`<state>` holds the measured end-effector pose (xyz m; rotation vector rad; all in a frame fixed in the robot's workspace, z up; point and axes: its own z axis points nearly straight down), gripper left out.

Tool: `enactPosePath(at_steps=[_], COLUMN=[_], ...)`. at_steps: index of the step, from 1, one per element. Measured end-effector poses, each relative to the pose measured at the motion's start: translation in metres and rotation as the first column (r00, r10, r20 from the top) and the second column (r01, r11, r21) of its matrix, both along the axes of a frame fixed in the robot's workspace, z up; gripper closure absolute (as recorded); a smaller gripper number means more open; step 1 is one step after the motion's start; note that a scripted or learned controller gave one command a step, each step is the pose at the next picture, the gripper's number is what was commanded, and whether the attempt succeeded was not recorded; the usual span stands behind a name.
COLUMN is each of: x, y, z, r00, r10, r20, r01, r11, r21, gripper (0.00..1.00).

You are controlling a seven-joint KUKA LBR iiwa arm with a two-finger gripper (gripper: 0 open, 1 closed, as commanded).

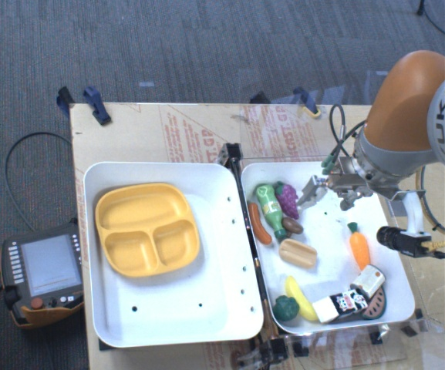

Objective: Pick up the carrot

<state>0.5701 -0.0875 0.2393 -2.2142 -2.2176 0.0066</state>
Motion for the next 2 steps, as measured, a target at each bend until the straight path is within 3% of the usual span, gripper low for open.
enactPosePath(at_steps=[1, 2], x=[-0.013, -0.048], y=[-0.039, -0.127], z=[-0.015, -0.13], r00=[0.917, 0.964], r10=[0.4, 0.267], r20=[0.004, 0.004], r01=[-0.4, -0.267], r11=[0.917, 0.964], r21=[0.002, 0.002], gripper=[0.0, 0.0])
